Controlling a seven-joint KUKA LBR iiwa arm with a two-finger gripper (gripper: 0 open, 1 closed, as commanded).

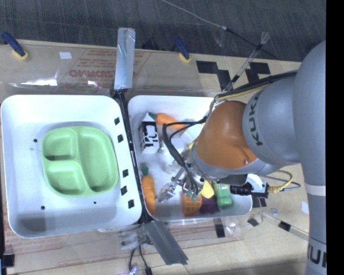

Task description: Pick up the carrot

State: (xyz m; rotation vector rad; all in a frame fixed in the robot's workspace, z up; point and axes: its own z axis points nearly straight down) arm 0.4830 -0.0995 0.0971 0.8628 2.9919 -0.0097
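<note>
Bench [40,62] with two bins

A left white bin [11,153] and a right white bin [136,110] sat side by side, touching, across the frame's middle.

Carrot [148,191]: orange, stubby, tapered, green stub at far end. Lying flat in right bin [139,109], hard against its left wall, near-left corner. Long axis running far to near, thick end toward near edge. Not lifted, nothing clamped around it. Second orange piece [164,119] with green tip at far end of same bin, partly hidden; cannot tell if also carrot.
</note>
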